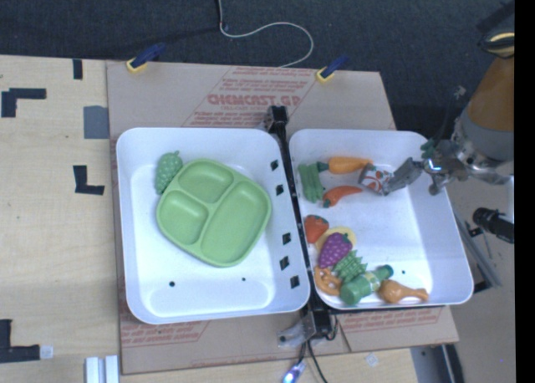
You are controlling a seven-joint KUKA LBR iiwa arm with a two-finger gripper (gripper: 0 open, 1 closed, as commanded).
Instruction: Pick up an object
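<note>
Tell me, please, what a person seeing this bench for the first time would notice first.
Probably the big green divided plate in the left bin, with a green grape bunch at its upper left edge. Next, the colourful toy food crowded along the right bin's left side, and the gripper reaching in from the right.

Even, diffuse overhead light lit the bench brightly. The 2 white bins (pixel 138 231) looked slightly washed out, shadows stayed soft, and the picture was grainy, with mild overall blur.
</note>
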